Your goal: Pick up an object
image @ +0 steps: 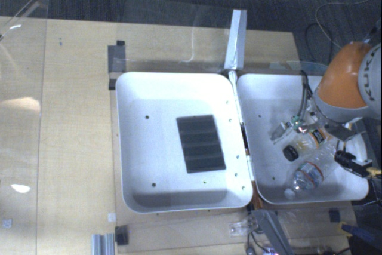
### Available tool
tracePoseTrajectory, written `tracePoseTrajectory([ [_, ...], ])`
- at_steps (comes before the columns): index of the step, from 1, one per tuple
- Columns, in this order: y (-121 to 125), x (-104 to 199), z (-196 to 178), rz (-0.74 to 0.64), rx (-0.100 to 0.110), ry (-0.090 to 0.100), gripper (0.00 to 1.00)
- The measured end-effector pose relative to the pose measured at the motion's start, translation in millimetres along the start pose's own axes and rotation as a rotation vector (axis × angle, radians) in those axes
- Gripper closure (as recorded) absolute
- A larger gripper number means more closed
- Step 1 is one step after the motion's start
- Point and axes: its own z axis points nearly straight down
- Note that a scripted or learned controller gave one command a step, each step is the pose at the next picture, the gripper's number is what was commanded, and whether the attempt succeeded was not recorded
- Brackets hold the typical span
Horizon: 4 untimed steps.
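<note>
In the camera view, two white bins sit side by side on the bench; the left bin [134, 128] holds a dark ribbed rectangular pad [200, 143] lying flat near its middle, long axis running roughly from the far edge toward the near edge, a little slanted; the right bin [262, 128] holds the clutter, a clear plastic bottle [311, 173] lying on its side toward the near right corner with its cap end pointing at the bin's near edge, and a small black object [290, 152] just beside it; the arm [346, 83], grey with its orange band, reaches over the right bin, and the gripper [305, 127] sits low among these things; the bottle lies just toward the near edge from it, its long axis slanting from the bin's right wall down to the near edge; whether the gripper is released, clenched or grasping anything cannot be told, since its tip is lost in small glinting parts; my judgement is that the bottle is the nearest candidate, and the pad is well apart across the divider.
</note>
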Motion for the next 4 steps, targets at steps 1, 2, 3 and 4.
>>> tracePoseTrajectory([
  [1,3.8,40.6,-1.1,-0.278,-0.003,-0.001,0.0],
  [2,83.8,-50.7,1.9,-0.075,0.008,0.008,0.0],
  [3,87.8,-51.0,-11.0,-0.082,-0.004,-0.002,1.0],
  [4,87.3,-48.0,-9.5,-0.084,0.003,0.006,0.0],
])
